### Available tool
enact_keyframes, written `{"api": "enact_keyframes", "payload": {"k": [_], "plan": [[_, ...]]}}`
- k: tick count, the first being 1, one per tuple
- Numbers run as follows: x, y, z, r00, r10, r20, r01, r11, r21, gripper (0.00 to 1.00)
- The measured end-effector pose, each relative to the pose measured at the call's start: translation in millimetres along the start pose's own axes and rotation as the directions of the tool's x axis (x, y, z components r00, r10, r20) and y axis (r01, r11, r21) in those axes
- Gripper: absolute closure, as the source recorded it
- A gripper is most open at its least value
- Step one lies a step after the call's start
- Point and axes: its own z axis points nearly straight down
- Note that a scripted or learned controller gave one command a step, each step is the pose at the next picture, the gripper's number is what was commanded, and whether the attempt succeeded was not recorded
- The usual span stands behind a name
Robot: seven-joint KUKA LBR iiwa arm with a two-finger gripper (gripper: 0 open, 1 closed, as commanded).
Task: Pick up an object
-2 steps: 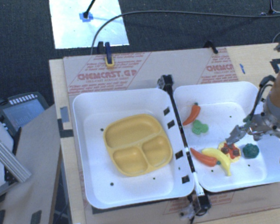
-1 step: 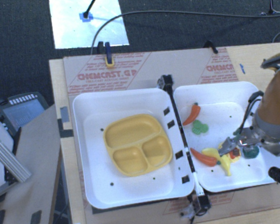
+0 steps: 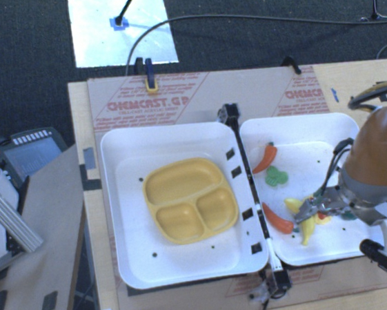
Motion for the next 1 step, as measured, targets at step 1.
{"api": "enact_keyframes", "payload": {"k": [1], "plan": [[-3.6,3.2,-15.2,1.000,0.002,0.008,-0.002,1.000,-0.012,1.00]]}}
